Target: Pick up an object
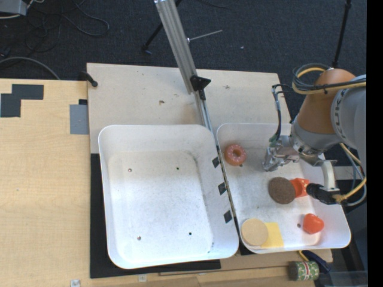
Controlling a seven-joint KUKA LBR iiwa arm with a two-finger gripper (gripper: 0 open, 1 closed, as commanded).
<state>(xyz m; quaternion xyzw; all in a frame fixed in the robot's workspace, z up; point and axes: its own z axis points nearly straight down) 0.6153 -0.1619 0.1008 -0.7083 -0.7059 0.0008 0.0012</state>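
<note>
The gripper (pixel 274 160) hangs low over the right bin (pixel 251 137), near its upper middle, and its small metal tip is too blurred to tell whether the fingers are apart or together; nothing can be made out between them. Just below and to the right of the tip lies a dark brown round disc (pixel 280 191), flat on the bin floor, and touching its right side is an orange piece (pixel 300 186). To the left of the gripper, close to the wall shared by the two bins, sits a pink-and-brown doughnut (pixel 235 155). Nearer the front edge of the same bin lie a tan round disc (pixel 255 231), overlapping a yellow square slice (pixel 273 235), and further right a small red-orange object (pixel 312 223). Above the gripper rises the grey arm (pixel 353 112) with its orange band (pixel 320 109), reaching in from the right with cables looped around it. The left bin (pixel 119 142) lies beside the right one. Both bins rest on the pale worktop (pixel 137 91), and a slanted metal rail (pixel 179 46) runs from the back towards the gap between them.
</note>
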